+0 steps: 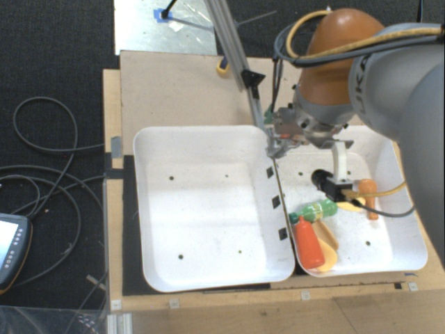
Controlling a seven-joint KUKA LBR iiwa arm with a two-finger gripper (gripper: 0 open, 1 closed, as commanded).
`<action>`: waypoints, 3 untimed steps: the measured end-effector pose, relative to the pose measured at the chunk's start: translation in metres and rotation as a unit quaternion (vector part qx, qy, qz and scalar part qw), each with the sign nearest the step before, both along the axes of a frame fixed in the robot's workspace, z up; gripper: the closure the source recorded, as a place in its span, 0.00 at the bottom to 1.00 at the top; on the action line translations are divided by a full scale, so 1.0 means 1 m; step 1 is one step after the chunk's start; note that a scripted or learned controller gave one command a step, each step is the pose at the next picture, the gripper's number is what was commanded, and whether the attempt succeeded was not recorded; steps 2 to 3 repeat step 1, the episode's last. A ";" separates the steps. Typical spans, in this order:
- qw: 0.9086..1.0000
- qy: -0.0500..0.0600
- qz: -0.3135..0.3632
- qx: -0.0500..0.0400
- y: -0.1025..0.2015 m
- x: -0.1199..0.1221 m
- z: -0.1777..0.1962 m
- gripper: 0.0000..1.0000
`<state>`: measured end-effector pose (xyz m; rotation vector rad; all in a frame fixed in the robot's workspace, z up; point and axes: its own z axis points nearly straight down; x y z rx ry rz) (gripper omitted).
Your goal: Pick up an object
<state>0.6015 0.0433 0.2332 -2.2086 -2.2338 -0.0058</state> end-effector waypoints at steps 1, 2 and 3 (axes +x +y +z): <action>1.000 0.001 0.000 0.000 0.050 -0.008 0.009 1.00; 1.000 0.001 0.000 0.000 0.050 -0.008 0.009 1.00; 1.000 0.001 0.000 0.000 0.050 -0.008 0.009 1.00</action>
